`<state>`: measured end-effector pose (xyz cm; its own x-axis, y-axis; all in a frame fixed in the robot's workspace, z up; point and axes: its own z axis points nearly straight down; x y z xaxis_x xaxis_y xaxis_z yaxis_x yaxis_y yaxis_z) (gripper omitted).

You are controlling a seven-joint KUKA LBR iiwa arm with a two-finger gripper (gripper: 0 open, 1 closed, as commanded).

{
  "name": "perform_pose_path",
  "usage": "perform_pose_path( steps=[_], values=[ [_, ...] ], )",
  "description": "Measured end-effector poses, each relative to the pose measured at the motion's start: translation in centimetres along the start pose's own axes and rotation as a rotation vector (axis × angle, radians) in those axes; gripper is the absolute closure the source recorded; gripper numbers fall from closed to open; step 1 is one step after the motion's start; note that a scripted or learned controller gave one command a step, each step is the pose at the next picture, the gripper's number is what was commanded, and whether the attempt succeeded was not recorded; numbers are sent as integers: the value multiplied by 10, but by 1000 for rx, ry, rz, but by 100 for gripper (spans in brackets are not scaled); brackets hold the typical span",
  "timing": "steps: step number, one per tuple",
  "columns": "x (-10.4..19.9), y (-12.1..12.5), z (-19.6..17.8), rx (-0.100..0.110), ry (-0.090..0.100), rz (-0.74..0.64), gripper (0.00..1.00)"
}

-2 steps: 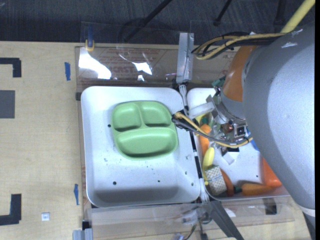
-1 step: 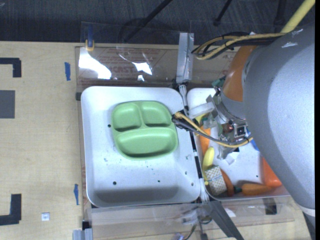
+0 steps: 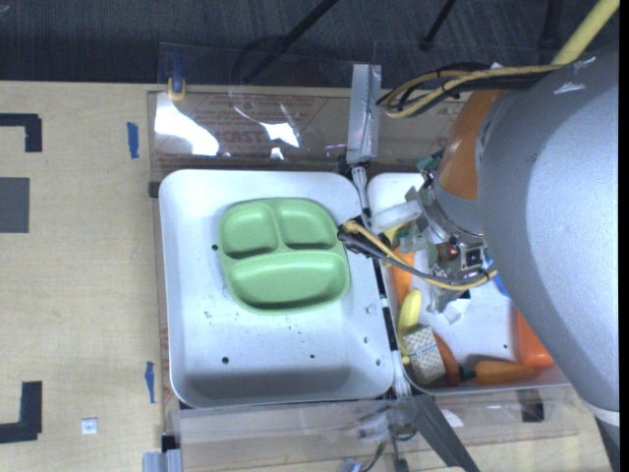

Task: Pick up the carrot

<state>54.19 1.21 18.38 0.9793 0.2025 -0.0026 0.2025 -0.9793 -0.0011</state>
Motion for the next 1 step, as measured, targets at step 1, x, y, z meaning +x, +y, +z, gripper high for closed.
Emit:
perform_pose_path(
  steps=[1],
  values=[
    [-58,-11,1,2,-3,-40,0]
  ],
)
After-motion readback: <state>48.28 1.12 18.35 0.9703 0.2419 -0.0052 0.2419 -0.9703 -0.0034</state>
